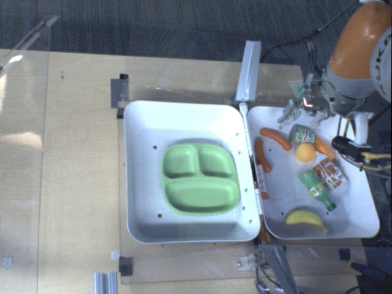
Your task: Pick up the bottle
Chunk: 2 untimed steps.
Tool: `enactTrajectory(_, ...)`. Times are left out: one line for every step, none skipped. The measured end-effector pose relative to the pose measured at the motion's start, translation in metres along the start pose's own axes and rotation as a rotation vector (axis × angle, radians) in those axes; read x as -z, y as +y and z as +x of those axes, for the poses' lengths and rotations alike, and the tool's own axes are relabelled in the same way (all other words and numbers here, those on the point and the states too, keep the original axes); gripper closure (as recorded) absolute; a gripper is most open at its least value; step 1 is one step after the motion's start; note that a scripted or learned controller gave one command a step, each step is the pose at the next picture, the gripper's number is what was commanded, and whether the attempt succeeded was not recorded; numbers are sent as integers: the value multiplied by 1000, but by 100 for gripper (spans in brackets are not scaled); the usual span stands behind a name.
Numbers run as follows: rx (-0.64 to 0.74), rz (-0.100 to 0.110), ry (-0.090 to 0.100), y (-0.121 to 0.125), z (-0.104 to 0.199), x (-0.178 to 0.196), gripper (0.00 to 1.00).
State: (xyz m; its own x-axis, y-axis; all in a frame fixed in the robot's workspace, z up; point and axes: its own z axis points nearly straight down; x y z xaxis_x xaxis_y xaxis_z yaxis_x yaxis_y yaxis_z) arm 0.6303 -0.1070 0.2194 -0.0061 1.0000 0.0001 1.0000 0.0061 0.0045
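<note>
The bottle (317, 190) is small and green with a light label. It lies on its side in the right bin (361, 225), cap pointing toward the near right, just above a banana (305, 219). My gripper (300, 115) hangs over the far left corner of that bin, well behind the bottle and apart from it. Its fingers are spread open and hold nothing. A green can (301, 134) sits just below the fingertips.
The right bin also holds two red sausages (275, 138), an orange (305, 152), a carrot (324, 146) and a red-and-white snack pack (331, 174) touching the bottle's far side. The left bin (141, 164) holds a green divided tray (199, 177). Black cables (355, 149) hang at the right rim.
</note>
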Motion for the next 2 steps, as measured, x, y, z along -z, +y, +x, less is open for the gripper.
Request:
enactTrajectory(94,1,-1,-9,-70,-70,0)
enactTrajectory(138,-8,-5,-78,-100,-129,0)
